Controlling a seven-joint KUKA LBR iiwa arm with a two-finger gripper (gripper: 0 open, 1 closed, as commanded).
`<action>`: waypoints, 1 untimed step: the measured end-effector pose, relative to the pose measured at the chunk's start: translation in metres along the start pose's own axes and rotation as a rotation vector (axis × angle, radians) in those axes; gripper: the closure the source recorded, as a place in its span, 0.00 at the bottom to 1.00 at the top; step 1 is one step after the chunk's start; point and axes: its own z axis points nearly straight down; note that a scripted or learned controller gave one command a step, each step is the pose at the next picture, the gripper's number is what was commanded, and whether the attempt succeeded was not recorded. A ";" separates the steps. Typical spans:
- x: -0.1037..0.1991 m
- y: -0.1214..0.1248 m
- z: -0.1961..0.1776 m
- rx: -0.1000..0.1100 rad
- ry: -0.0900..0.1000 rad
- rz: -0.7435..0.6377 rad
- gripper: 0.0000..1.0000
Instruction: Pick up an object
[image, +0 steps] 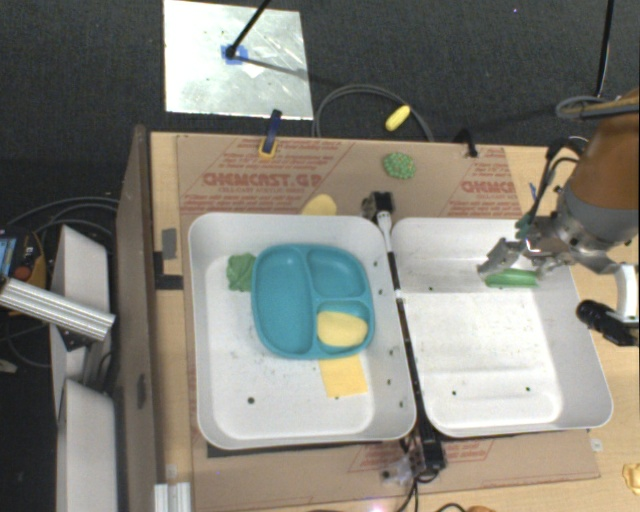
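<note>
While poised low over the right bin (500, 390), gripper (507, 262) of the grey arm, fingers spread apart and closed on nothing, directly above a green object (512, 280) lying on the bin floor near its far edge. In the left bin (215, 400): blue divided plate (295, 300), yellow piece (341, 328) in one compartment, yellow slice (344, 378) beside.

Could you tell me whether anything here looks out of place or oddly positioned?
Yes: a green knobbly item, a yellow piece and a small yellow object lie on the cardboard behind the bins, outside both.
</note>
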 end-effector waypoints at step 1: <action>0.000 0.000 0.000 0.000 0.000 0.000 0.00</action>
